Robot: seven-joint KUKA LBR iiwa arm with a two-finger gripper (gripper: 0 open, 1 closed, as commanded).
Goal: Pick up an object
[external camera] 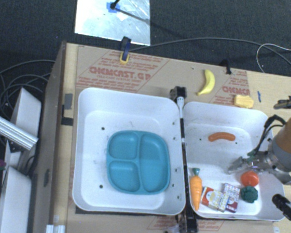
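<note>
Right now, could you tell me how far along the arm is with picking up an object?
Done: the arm has reached into the right bin, and its gripper sits low beside the tomato. In hand: nothing that I can see between the fingers; whether they are open or shut is unclear. Left: the grasp and lift. The tomato, sausage, carrot, broccoli and box all lie in the bin.
</note>
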